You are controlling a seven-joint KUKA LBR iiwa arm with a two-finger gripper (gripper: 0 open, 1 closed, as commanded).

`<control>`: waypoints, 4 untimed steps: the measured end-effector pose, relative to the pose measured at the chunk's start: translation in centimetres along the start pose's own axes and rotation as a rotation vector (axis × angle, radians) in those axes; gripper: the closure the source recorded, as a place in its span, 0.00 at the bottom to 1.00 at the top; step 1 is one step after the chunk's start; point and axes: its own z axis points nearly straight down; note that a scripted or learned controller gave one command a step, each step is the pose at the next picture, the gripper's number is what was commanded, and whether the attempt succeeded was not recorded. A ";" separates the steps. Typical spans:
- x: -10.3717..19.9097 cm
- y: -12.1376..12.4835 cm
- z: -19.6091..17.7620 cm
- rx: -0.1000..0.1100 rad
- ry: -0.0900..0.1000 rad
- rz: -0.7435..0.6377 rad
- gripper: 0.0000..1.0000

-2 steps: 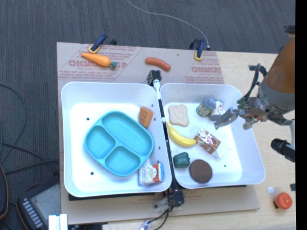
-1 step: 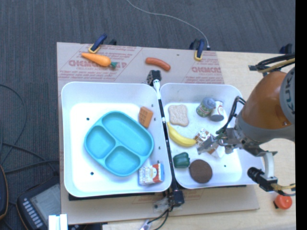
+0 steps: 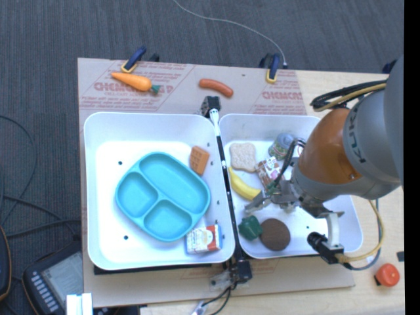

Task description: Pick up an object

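1. Across the desk [image 3: 315, 84], which is basically a cardboard-covered board, two white bins sit side by side: the left bin [image 3: 105, 176] and the right bin [image 3: 351, 231].
2. Big grey arm [image 3: 374, 143] with the orange band comes in from the right and hangs over the right bin.
3. Left bin has a blue divided plate [image 3: 163, 195] in the middle, an orange cracker-looking block [image 3: 199, 159] just off its upper right edge, and a small carton [image 3: 202, 239] touching its lower right edge.
4. Right bin is the busy one: slice of toast [image 3: 243, 156] up top, banana [image 3: 244, 186] just below it, a brown round thing [image 3: 275, 234] near the front wall, a green item [image 3: 249, 228] right beside that, plus a small bottle [image 3: 282, 143] and a wrapped snack [image 3: 269, 170] near the wrist.
5. The tool [image 3: 262, 201] is down by the banana's lower end, just above the green item. Honestly can't tell its state, and I see nothing gripped.
6. Outside the bins, at the back: a toy carrot [image 3: 134, 82] and a sausage [image 3: 216, 87].
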 end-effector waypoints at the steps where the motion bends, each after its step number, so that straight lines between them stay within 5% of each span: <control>1: 0.0 0.1 -1.1 -0.003 0.000 0.000 1.00; 2: 0.0 0.1 -1.1 -0.003 0.000 0.000 0.00; 3: 0.2 -1.2 -0.1 -0.013 -0.003 -0.001 0.00; 4: 0.2 -1.2 -1.1 -0.012 -0.002 0.000 1.00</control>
